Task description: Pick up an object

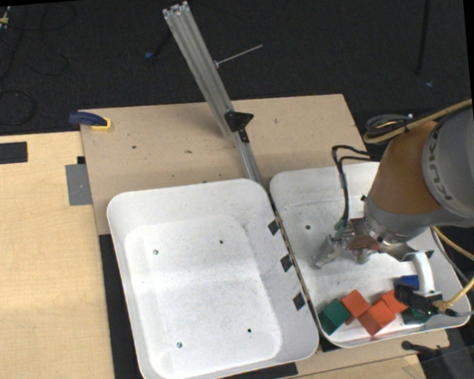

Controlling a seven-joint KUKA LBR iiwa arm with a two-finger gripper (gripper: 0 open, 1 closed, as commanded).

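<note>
Two white bins are borne side by side on the counter [174,140], which is pale wood. The left bin [194,263] is the wider; the right bin [312,194] lies against it, with black clips along the shared edge. A grey metal bar [200,63] is seen slanting from the top of the view down to the gap between the bins. The arm [424,179], orange-banded, is reached in from the right over the right bin.

The end effector [333,248] is hung low over the bare middle of the right bin's floor, pointed to the left. Whether it is released or clenched cannot be told, and nothing is seen grasped in it.

The objects are gathered in the near corner of the right bin, well apart from the end effector. A red-orange block [379,315] is placed just beside an orange block [355,302], which touches a green block [334,314] at its left. A small blue piece [409,283] is seen to their right.
</note>
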